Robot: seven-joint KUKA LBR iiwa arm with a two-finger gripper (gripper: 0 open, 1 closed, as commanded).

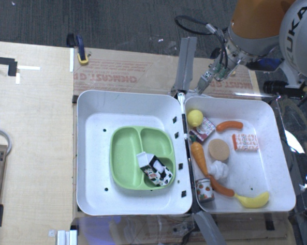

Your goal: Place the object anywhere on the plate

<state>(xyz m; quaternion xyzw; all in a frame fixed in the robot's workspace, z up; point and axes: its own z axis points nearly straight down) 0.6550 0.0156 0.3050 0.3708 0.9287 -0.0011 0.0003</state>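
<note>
Carton [156,171], cow-patterned, already lies tilted in the plate's [125,159] near compartment, left bin [90,141]. You should find it light, stiff and thin-walled; take it across its flat sides. Gripper [212,76] hangs above the far rims, nothing seen between its fingers.

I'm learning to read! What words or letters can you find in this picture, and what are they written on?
"KUKA": on the grey robot arm, top right, partly cut off by the edge.
Red print on the brown board behind the bins: mirrored and too blurred to read.
Marks on the small can, the dark packet and the red-and-white packet: too small to read.
</note>
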